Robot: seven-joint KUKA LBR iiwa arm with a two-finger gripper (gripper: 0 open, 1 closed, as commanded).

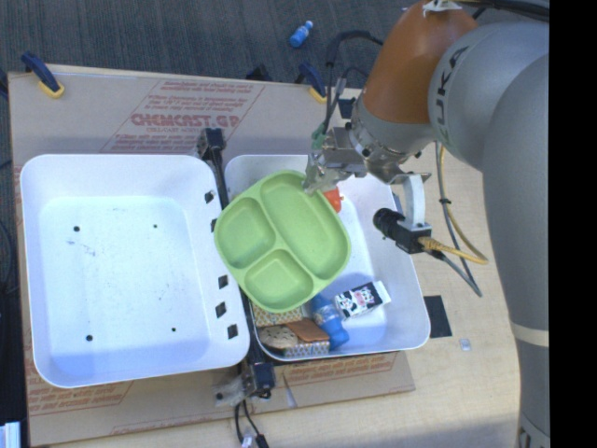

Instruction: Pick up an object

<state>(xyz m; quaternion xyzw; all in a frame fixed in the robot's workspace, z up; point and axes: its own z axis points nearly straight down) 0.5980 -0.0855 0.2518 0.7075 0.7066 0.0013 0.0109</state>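
In the camera view, look at the right bin [403, 278], where the big green plate [283, 241] with three sections sits tilted over the other things. The pincer [322, 177] is at the plate's top right rim, so the plate spreads down and to the left from it, toward the wall between the two bins. The plate's long way runs from upper right to lower left. You can see the pincer touching the rim or just above it, but you cannot tell if it is wide, narrow or holding the edge, because the grey wrist covers it. A small red thing [334, 199] peeks out beside the rim right there. The plate hides much of what lies under it: a little milk carton [360, 299], a blue bottle [329, 325] and a brown snack [300, 334] poke out at the bottom. The left bin [37, 250] is well away from the pincer
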